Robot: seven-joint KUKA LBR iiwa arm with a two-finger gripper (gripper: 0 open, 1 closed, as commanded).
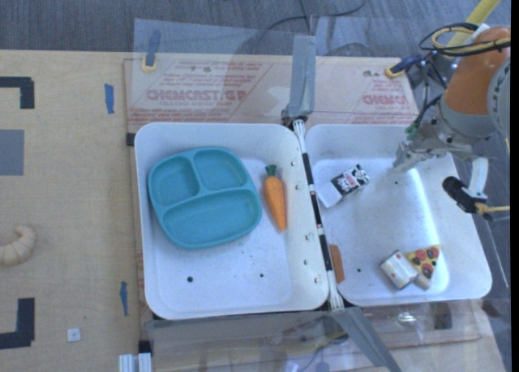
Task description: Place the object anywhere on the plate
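Observation:
A blue three-compartment plate (204,196) lies in the left bin (219,281). An orange toy carrot (275,200) with a green top lies just right of the plate, on the bin floor. In the right bin (381,224), a small black-and-white carton (349,181) rests near the back left. A toy pizza slice (425,261) and a white block (396,270) sit at the front right. My gripper (412,154) hangs over the back right of the right bin, right of the carton and apart from it. Nothing shows in its grasp.
The raised divider (312,216) runs between the two bins. Cables (442,38) and the arm's orange band (474,91) crowd the back right corner. A pale croissant-like toy (16,245) lies on the wooden bench far left.

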